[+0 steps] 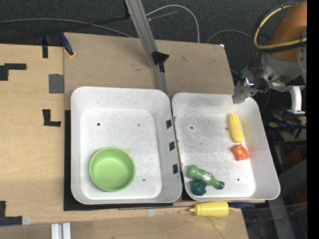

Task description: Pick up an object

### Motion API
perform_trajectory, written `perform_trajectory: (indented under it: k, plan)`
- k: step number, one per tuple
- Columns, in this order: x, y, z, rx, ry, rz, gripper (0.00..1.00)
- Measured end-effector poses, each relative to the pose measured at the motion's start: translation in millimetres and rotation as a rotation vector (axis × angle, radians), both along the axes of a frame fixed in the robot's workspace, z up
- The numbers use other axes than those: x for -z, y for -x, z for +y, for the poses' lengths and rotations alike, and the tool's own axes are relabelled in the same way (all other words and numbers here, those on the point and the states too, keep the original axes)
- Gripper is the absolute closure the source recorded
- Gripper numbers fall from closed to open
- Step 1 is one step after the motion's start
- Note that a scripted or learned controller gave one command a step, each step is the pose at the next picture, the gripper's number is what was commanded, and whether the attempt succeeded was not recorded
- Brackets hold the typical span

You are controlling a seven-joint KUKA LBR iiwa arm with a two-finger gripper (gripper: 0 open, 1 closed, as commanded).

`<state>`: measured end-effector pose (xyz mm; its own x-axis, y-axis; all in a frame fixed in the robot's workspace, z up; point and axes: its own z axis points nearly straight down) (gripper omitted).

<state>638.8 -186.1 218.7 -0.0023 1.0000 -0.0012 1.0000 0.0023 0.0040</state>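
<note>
Camera view shows the gripper (242,91) parked above the far rim of the right bin (199,101), nothing between its fingers — whether they gape or close, I cannot tell. Likely it waits clear so the candidates stay unobstructed: the yellow corn (235,127) nearest, the orange piece (240,153) just below it.

A robotics lab bench is showing here: two white bins (122,97) are sitting side by side on a plywood bench (30,83) marked with black tape, cables (172,11) are trailing over dark carpet, and toy props (a plastic corn cob (235,127), a green bowl (112,169)) are lying in the bins.
</note>
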Motion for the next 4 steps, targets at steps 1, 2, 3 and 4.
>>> perform_trajectory:
  k: [1, 2, 3, 4]
  plan:
    - [-44, -1, 0, 0.0, 0.0, 0.0, 1.0]
    - [-35, 1, 44, -0.002, -0.001, 0.006, 1.0]
    - [-20, 4, 99, -0.004, -0.002, 0.006, 1.0]
    - [-16, 14, 145, -0.003, -0.002, 0.007, 1.0]
